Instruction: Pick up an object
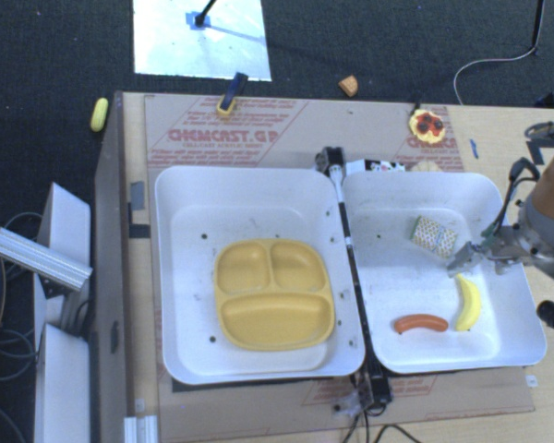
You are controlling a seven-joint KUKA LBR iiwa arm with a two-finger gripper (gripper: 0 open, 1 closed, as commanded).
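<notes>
Gripper point(480, 255): above right bin point(388, 201), jaws' state cannot be told.
Banana point(468, 303): beside sausage point(421, 323).
Left bin point(180, 247): yellow tray point(273, 293).

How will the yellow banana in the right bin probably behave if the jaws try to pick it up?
The banana looks like smooth toy plastic, so it is probably light and stiff, and may slip. Its curved, rounded body may rock or turn when pushed. The sausage lies just beside it and might be nudged.
</notes>
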